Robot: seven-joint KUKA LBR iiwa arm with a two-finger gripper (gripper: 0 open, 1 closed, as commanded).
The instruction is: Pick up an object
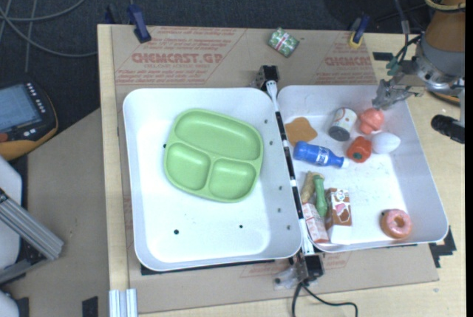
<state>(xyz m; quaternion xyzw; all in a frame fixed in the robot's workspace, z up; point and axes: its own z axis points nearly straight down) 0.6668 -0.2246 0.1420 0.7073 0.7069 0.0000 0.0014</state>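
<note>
Hovering pincer point(387, 91) seen at right bin point(421, 182) far corner.
Pincer opening cannot be told; orange-pink ball point(372, 118) lies just beside it.

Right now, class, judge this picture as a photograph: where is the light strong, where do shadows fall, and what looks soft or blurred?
In the camera view, light is even and bright on the two white bins, with mild glare washing out their floors; the green tray casts only a thin shadow; the gripper and small items near it look soft; the dark floor beyond stays dim.
</note>
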